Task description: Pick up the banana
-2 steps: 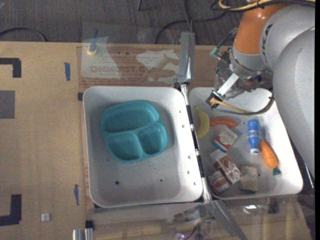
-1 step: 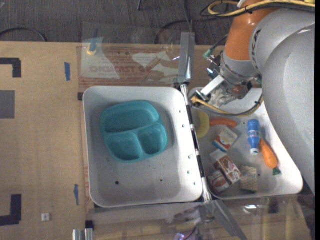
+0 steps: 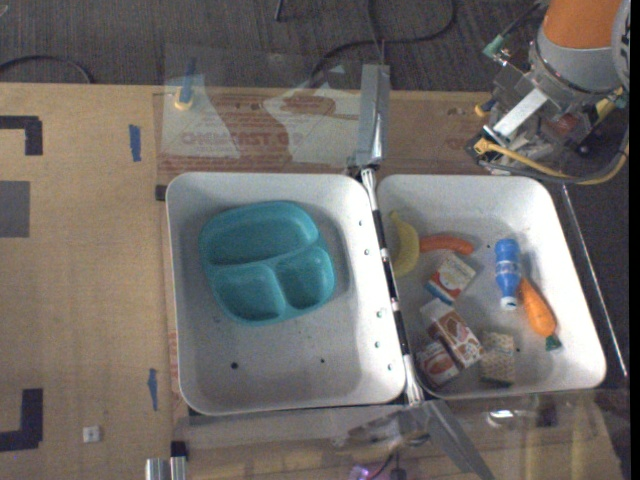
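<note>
Banana [image 3: 404, 244]: located in the right bin [image 3: 575, 268], tight against that bin's left wall, near its upper-left corner. It lies flat, curved along the wall, which leaves little room on the wall side for a finger; this is judged the main obstacle to a clean pick.

Proceeding left to right. The left bin [image 3: 200, 368] holds a teal divided tray [image 3: 268, 261], set toward the upper left and well apart from the banana; it plays no part in the task. A metal divider strip [image 3: 371, 118] runs up from the seam between the two bins.

In the right bin, an orange sausage-shaped item [image 3: 446, 242] lies just beside the banana's right side. Below it sit a small carton [image 3: 451, 276] and further small packets [image 3: 456, 340], clustered loosely as if dropped in. A blue bottle [image 3: 508, 271] and a carrot [image 3: 540, 311] lie further right, near each other.

The gripper [image 3: 520, 118] sits above the right bin's upper-right corner, outside the bin and well apart from the banana. The state of its jaws cannot be told from this view. Nothing is seen held. The pick is judged not yet begun; the arm must travel left and descend.
</note>
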### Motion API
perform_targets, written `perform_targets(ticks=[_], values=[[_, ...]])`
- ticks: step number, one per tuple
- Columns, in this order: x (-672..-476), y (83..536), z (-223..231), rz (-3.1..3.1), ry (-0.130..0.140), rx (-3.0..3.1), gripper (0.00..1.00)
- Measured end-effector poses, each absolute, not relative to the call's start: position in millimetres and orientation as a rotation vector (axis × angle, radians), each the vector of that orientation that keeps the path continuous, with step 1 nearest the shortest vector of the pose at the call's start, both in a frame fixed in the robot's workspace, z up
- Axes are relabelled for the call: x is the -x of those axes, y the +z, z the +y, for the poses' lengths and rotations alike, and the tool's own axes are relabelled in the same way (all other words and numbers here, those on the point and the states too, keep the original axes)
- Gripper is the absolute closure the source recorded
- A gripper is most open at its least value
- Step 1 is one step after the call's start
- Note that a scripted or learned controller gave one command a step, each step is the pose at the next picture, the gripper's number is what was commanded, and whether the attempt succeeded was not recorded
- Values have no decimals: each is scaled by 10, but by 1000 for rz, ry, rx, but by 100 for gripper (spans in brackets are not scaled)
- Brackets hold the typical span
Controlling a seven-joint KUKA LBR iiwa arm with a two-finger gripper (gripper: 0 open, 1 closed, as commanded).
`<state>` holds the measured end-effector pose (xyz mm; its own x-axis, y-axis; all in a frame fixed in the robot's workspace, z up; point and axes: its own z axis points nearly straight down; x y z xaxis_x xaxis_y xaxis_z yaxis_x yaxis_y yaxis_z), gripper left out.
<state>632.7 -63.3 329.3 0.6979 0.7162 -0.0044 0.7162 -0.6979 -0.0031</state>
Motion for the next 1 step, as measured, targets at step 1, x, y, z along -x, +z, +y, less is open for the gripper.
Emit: perform_targets(ticks=[1], values=[[-6638, 3705, 101, -788, 7, 3042, 100]])
